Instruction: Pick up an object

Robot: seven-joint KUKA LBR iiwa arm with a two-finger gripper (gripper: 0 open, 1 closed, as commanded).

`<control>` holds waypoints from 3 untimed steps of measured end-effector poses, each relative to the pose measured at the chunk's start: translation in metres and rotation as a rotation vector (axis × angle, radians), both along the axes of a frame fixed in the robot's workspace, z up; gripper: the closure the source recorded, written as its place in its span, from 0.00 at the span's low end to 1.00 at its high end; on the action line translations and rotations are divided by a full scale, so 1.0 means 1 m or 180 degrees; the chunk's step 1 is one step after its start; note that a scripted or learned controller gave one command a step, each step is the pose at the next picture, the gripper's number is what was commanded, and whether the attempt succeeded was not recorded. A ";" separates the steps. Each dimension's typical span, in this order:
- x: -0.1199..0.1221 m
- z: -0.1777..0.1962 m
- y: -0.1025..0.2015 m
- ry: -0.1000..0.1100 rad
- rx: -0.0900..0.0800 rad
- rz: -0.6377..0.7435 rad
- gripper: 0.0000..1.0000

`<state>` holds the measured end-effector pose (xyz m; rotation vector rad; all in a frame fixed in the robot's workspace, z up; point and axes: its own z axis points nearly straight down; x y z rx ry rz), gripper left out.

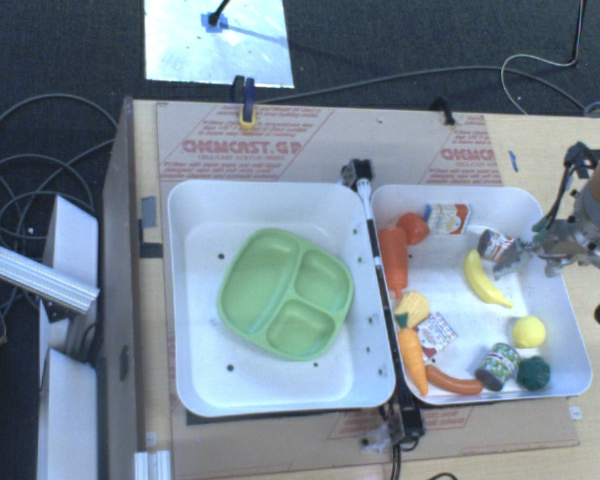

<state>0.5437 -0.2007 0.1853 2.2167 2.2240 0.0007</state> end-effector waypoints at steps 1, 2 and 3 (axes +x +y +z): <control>0.045 -0.028 0.048 -0.0002 0.0004 0.0006 0.00; 0.053 -0.094 0.020 0.0005 0.0000 -0.0007 0.00; 0.055 -0.082 0.020 -0.0008 -0.0002 -0.0001 1.00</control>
